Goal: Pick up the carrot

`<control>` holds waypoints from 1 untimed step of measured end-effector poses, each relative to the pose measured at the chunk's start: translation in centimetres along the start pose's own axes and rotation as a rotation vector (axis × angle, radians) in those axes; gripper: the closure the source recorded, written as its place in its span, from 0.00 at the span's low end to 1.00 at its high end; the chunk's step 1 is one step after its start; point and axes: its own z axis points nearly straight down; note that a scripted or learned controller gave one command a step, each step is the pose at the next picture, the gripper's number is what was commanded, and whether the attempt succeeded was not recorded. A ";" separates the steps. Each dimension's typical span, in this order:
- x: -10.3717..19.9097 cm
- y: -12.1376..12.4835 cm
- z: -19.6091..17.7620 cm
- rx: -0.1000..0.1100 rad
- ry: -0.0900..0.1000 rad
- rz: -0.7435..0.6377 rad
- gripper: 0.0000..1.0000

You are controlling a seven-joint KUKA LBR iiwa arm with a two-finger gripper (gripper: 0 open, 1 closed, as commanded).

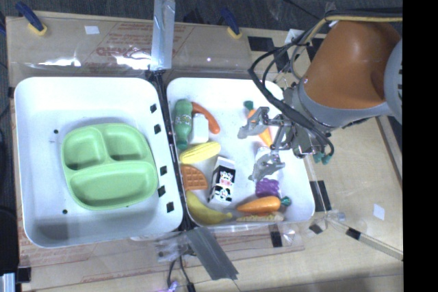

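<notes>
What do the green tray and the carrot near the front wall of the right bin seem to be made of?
Green tray: likely moulded plastic, matt to semi-gloss; even colour, rounded compartment ridges, soft highlights.
Carrot: probably toy plastic, smooth; uniform orange with a green tip and a faint sheen. The exact material is uncertain from this view.

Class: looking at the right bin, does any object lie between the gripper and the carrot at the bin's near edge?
Yes. The gripper hangs open above the right bin; the carrot lies nearer the front wall, and a purple toy sits between them, touching the carrot's top side.
</notes>
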 end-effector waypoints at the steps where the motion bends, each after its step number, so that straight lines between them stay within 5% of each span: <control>1: -6.4 -6.0 11.0 -0.005 0.010 -0.070 0.00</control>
